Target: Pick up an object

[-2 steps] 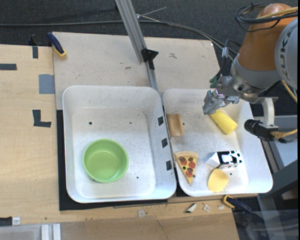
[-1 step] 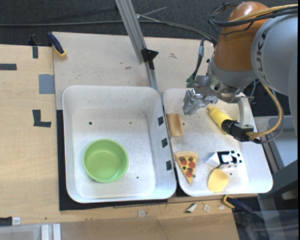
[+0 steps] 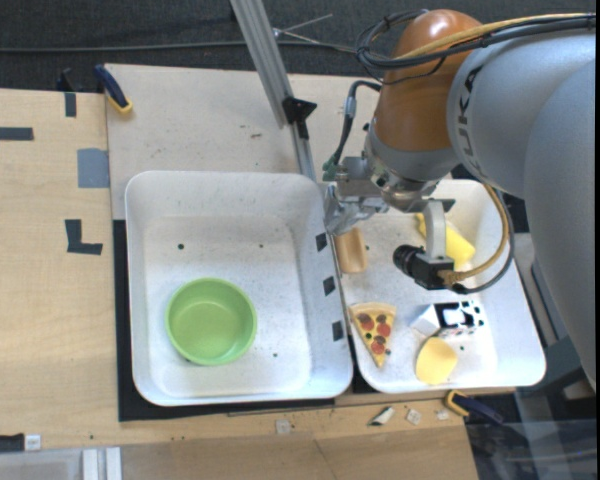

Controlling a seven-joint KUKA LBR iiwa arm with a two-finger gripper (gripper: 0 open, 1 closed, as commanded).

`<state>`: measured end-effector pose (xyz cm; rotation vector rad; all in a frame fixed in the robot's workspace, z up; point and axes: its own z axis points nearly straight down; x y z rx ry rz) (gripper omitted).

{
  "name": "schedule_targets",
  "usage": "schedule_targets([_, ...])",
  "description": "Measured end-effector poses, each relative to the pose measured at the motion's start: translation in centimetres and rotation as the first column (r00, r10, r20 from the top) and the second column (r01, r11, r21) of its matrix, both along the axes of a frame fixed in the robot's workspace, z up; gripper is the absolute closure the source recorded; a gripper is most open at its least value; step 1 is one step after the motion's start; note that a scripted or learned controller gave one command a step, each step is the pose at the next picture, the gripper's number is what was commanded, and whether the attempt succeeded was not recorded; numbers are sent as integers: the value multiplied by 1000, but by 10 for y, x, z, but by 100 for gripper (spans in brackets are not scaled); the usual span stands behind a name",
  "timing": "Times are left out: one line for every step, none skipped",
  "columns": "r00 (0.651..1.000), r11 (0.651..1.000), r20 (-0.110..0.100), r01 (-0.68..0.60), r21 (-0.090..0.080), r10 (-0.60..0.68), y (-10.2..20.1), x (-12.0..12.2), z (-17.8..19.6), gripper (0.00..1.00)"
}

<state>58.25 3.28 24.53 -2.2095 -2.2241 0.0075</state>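
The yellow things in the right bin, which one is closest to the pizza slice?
The round yellow piece at the bin's near edge, just right of the pizza slice. The other yellow item lies farther back, by the arm's black fitting.

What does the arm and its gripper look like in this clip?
The arm is glossy grey with dark lettering and an orange band above the wrist. Black cables loop over the band, and a yellowish hose curves below. The gripper is a small grey metal unit.
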Motion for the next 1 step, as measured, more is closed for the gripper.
schedule_targets([1000, 1000, -2, -1, -1, 1, 60, -6, -14, 100])
